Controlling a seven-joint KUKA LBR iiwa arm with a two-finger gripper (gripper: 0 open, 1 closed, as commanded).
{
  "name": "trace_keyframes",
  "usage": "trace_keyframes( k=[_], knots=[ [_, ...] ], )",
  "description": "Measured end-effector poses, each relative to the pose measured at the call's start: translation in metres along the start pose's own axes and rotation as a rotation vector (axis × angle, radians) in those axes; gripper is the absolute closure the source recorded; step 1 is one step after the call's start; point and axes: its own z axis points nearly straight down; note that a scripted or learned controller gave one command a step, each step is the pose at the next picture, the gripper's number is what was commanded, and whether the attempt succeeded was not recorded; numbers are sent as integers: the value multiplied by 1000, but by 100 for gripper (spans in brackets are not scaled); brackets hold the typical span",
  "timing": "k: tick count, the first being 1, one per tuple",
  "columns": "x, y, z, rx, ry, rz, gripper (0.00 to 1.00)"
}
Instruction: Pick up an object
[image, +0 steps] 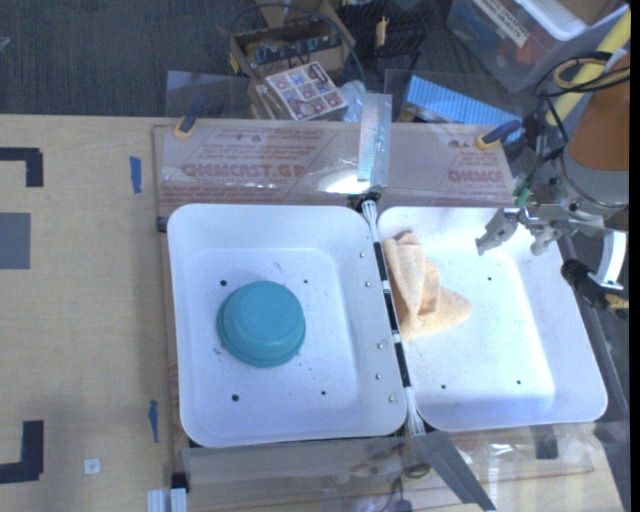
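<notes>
Two white bins side by side on the bench. Left bin (200, 250) has a teal bowl (262, 322) sitting upside down near its middle, well apart from the walls. Right bin (520, 380) has a crumpled tan cloth (422, 290) lying against its left wall, just beside the divider between the bins, stretching from the upper left corner toward the bin's middle. Gripper (520, 232) hangs over the upper right part of the right bin, well apart from the cloth, nothing between its fingers. Fingers look spread apart, one tip toward the left at the bin floor's bright patch, the other nearer the wrist. Grey arm with orange band (605, 130) comes in from the right edge above the gripper. Clear plastic sheet (260, 165) with red lettering lies behind both bins. Blue tape marks (135, 175) on the wooden bench (70, 330) left of the bins. Cluttered boxes and cables on the floor past the bench top
</notes>
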Motion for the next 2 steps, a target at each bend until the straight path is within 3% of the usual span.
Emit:
trace_keyframes(
  k=[1,2],
  knots=[
    [66,-1,54,0,0,-70,0],
    [73,-20,101,-20,-4,-210,0]
  ],
)
